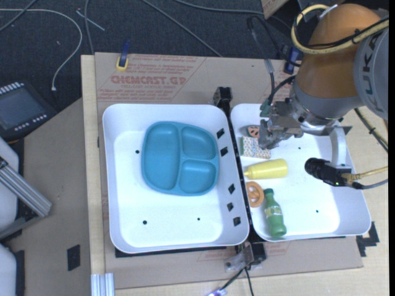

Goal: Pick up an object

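Left bin (112,165): I see one thing in it, a blue divided plate (180,158), lying flat near the middle.
Right bin (321,209): all the small pickable things sit along its 9 o'clock wall, in a column.
Patterned packet (249,146): top of the column, flat. A small round brownish thing (253,130) is just at its 12 o'clock, too small for me to name.
Yellow bottle (266,169): on its side, long axis running 9 to 3 o'clock, cap end toward 3.
Pretzel (255,193): at 6 o'clock of the yellow bottle, hard against the wall.
Green bottle (274,213): long axis about 12 to 6, just beside the pretzel.
Gripper (270,139): low over the bin's 10 o'clock corner. I cannot tell whether it is open or closed, and I see nothing held in it.
Key relation: I judge the packet the likeliest target, just at the gripper's 9 o'clock. The yellow bottle lies near its 6 o'clock.
Hidden: the wrist covers the gripper's tips and part of the bin floor beneath.
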You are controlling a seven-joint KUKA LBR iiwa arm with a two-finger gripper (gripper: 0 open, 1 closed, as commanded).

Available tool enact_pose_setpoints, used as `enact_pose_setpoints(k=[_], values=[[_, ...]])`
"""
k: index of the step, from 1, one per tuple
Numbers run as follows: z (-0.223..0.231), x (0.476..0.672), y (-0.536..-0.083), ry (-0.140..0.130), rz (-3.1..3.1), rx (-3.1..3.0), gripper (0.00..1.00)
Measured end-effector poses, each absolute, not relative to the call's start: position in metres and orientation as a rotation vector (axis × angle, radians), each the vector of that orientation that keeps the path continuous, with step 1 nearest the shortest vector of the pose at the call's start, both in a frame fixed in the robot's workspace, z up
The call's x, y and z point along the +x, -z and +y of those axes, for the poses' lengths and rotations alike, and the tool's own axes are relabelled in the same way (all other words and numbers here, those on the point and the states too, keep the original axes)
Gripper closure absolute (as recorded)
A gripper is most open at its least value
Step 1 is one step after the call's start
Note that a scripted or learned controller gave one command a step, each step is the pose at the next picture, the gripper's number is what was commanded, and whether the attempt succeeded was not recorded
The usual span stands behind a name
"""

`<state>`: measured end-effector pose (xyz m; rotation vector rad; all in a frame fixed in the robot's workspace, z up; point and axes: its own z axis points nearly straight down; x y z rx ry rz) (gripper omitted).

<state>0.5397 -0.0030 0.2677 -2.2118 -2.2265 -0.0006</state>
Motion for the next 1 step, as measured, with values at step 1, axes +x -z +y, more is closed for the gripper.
enact_pose_setpoints(k=[1], values=[[0.0487, 0.5491, -0.2620, 0.002, -2.227, -2.215, 1.00]])
